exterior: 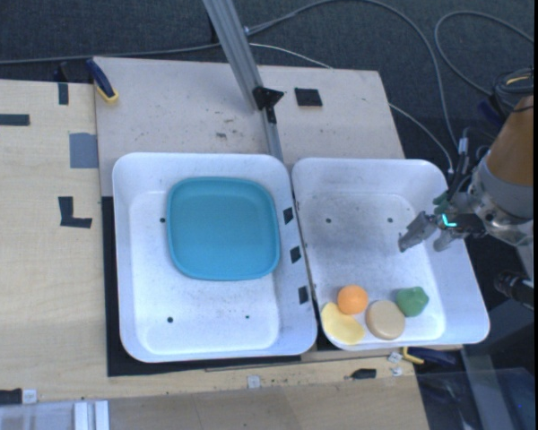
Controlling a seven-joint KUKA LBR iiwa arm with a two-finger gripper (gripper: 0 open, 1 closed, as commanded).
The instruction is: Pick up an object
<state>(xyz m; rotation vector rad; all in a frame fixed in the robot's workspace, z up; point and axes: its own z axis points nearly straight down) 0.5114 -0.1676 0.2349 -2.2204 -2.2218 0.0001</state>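
In the right bin [359, 186], along its near edge, lie an orange ball [351, 299], a yellow piece [340, 326], a tan round piece [386, 320] and a green piece [412, 300], all close together. My gripper [426, 233] hovers over the right side of that bin, up and to the right of the green piece, well apart from all of them. Its fingers stand spread and hold nothing. The arm with its orange band [516, 146] comes in from the right.
The left bin [139, 240] holds a blue square plate [222, 227]. A grey metal bar [242, 52] slants down from the top to the gap between the bins. Cables run over the dark floor at the upper right.
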